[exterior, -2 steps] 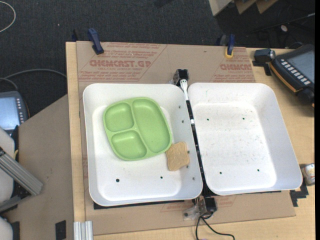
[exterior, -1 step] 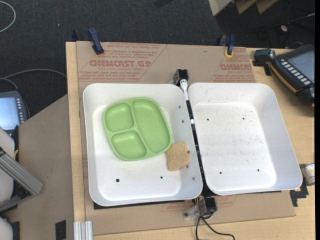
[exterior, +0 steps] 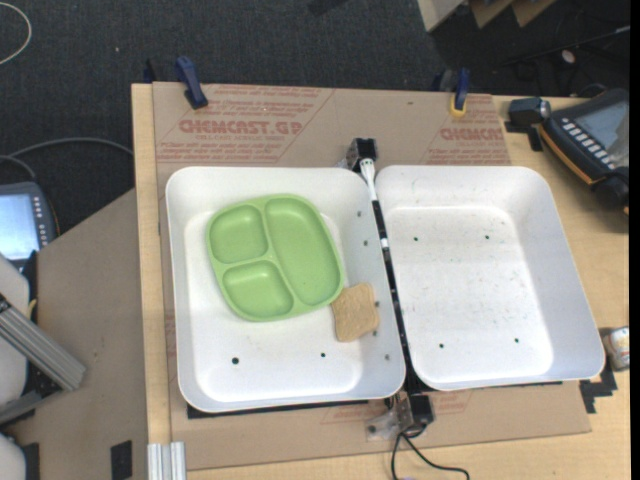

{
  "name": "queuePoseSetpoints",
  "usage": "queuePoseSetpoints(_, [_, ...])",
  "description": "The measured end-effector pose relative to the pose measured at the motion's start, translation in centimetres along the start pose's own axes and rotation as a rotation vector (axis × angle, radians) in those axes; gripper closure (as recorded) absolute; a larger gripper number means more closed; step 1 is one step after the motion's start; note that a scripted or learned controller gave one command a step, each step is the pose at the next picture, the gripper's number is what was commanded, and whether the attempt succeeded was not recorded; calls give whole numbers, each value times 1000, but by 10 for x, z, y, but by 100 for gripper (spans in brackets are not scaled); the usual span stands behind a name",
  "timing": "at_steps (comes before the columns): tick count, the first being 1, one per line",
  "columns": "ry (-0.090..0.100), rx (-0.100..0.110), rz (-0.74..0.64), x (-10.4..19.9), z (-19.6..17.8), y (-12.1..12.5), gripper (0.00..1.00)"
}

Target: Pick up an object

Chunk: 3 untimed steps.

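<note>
A green plate and a small tan piece sit in one white bin.

The green plate (exterior: 273, 258) is our landmark. It has three sections and lies flat in the left bin (exterior: 200, 363), toward the far left part of it. A tan, square piece (exterior: 355, 312) that looks like a bit of sponge or toast lies just beside the plate's near right corner, touching its edge or almost touching it. This piece is near the wall where the two bins meet. The right bin (exterior: 560, 268) sits to the right of the plate, side by side with the left bin, and has little dark specks on its floor. Both bins rest on a brown board (exterior: 250, 118) with red letters, which reaches out past the plate's far side. Two blue clamps (exterior: 190, 80) hold the board's far edge.
</note>
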<state>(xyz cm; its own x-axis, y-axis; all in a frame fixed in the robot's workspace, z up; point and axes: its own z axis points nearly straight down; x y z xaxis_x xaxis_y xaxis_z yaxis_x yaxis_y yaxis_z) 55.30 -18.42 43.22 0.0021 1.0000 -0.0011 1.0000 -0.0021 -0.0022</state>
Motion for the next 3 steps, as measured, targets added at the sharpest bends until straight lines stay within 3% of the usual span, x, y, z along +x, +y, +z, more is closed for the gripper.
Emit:
queuePoseSetpoints(1, [-4,-19,-7,23,-110,44,100])
queuePoseSetpoints(2, [6,8,-6,85,-35,-63,100])
queuePoseSetpoints(3, [3,11,-1,99,68,-75,100])
